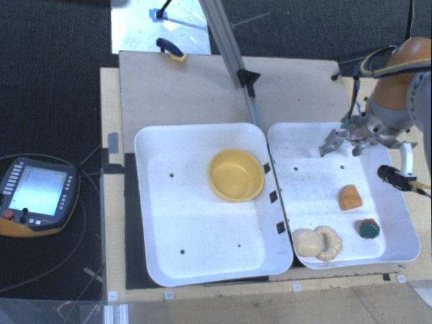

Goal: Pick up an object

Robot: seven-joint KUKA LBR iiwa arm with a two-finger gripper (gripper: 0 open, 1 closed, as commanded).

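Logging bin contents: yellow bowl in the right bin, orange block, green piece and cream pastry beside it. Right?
Not quite. The camera view shows the yellow bowl in the left bin, alone. The orange block, green piece and cream pastry lie in the right bin.

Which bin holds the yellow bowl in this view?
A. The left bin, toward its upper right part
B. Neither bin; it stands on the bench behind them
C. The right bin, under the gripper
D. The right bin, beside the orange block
A: the yellow bowl sits in the left bin, toward its upper right part, while the orange block lies in the right bin.
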